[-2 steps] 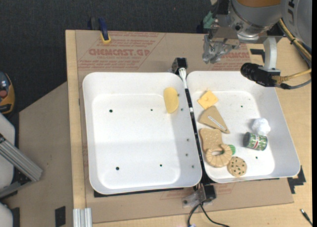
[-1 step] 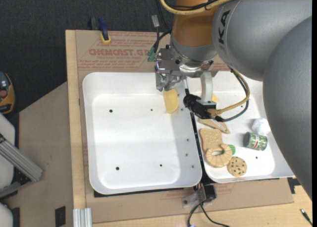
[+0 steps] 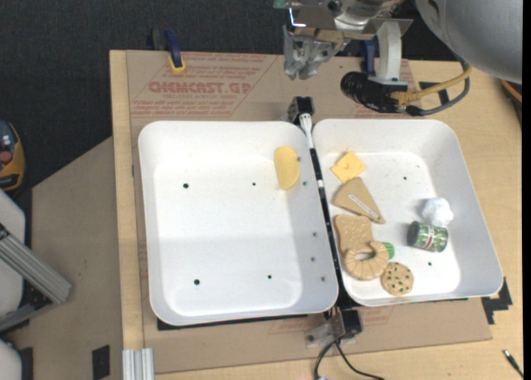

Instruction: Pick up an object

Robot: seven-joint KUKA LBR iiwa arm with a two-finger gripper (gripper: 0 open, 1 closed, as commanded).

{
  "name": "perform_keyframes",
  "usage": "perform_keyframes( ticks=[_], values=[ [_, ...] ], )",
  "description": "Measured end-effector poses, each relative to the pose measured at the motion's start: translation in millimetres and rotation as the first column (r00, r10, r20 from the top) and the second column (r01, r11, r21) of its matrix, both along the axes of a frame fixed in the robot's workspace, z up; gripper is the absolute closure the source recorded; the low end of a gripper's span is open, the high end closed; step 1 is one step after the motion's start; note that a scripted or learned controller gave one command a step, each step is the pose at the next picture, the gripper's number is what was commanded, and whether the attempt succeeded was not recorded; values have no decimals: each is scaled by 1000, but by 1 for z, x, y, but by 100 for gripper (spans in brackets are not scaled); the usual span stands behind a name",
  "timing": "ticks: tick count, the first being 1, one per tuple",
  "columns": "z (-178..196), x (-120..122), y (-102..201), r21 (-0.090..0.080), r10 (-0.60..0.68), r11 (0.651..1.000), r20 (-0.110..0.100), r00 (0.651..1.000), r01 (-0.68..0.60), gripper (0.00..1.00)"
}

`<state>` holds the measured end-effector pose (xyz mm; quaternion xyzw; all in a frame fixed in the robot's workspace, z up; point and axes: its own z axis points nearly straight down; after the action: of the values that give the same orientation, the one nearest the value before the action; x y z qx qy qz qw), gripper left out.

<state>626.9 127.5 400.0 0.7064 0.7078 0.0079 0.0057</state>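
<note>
Bins sit side by side on our counter [image 3: 75, 204]: left bin [image 3: 224, 287] holds a yellow piece [image 3: 286, 168] near its right wall; right bin [image 3: 465, 204] holds toy foods. Above, our pincer [image 3: 303, 63] hangs, grip state unclear.

Bright, sharp, soft overhead light

We see two smooth, shiny white plastic bins [image 3: 224, 287] on matt brown cardboard [image 3: 207, 80], beside pale wood [image 3: 498, 146].
</note>
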Motion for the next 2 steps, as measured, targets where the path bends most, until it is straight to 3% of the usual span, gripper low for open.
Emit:
perform_keyframes(
  ticks=[1, 2],
  values=[
    [-156, -32, 65, -4, 4, 1000, -36, 999, -4, 100],
    [46, -47, 96, 5, 3, 1000, -1, 1000, -3, 100]
  ],
)
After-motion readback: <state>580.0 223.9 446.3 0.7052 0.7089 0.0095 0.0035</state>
